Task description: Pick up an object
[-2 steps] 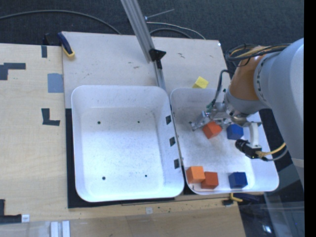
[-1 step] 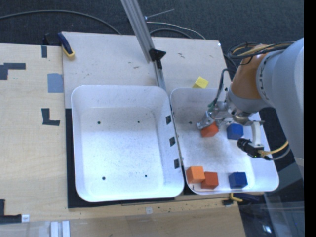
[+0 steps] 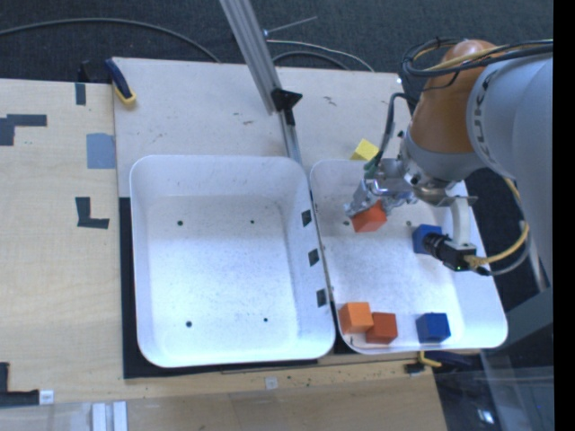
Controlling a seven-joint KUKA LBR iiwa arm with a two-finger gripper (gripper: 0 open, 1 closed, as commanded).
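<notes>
A red-orange block (image 3: 369, 217) sits at the tip of the hand (image 3: 372, 201), over the upper part of the right bin (image 3: 395, 339). The metal fingers are closed on the block's top edge; their tips are hard to make out against it, and whether the block rests on the bin floor cannot be told. Below the hand, at the bin's lower rim, lie three loose blocks: one orange block (image 3: 357, 315), one darker red block (image 3: 382, 328) touching it, and one blue block (image 3: 433, 327) apart to the right. A yellow piece (image 3: 365, 151) lies just above the hand, partly hidden by the wrist. The left bin (image 3: 220, 173) is well away to the hand's left on the worktop (image 3: 180, 106).
</notes>
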